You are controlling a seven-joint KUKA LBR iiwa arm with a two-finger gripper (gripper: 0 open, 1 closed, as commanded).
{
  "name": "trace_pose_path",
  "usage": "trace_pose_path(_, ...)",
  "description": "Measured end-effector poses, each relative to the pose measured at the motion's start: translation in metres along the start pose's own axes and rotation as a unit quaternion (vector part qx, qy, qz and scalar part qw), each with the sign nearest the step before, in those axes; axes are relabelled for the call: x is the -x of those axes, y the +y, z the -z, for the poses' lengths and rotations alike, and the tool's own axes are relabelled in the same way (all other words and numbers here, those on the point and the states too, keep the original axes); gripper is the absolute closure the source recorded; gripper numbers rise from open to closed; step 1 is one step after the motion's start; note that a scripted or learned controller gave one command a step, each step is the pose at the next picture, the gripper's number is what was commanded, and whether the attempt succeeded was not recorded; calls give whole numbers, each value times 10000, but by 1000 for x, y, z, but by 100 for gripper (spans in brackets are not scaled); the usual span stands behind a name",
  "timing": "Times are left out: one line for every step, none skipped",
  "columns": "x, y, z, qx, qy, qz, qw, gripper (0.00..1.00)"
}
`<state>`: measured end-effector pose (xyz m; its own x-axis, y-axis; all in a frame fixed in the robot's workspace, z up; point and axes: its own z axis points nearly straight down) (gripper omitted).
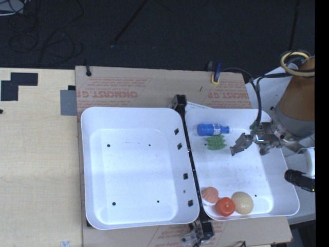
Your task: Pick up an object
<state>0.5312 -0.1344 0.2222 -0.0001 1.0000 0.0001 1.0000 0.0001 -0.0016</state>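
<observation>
**End effector low over right bin, nothing between its fingers**

Seen from above at a slant: a pale wooden table (pixel 36 153) carrying a sheet of printed cardboard (pixel 144 89), and on that two shallow white bins side by side, touching along a dark clipped seam down the middle.

Left bin (pixel 90 138): bare white floor with a few small dark dots.

Right bin (pixel 288 210): all five loose objects in here, in two groups well apart.

Reaching in from the right, the grey arm with its orange band (pixel 303 94), black cable looping over the wrist. At its tip the end effector (pixel 245 143), over the upper right part of the right bin, fingers spread open and pointing left, gripping nothing. Bare bin floor between fingertips and nearest object.

Toward the bin's far edge, a blue bottle (pixel 211 129) lying on its side, white cap to the right. Just in front of it, nearly touching, a small green leafy toy (pixel 216 143), lying a little to the left of the open fingers.

Clustered in the near corner: a cream-coloured ball (pixel 242 202) rightmost, an orange-red round fruit (pixel 225 206) touching it on the left, and a pinkish shell-like piece (pixel 209 194) just beside that, close to the centre seam.
</observation>
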Motion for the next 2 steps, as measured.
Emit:
trace_pose_path(47, -32, 99, 45, -24, -20, 10000, 0)
trace_pose_path(81, -36, 87, -1, -7, -9, 10000, 0)
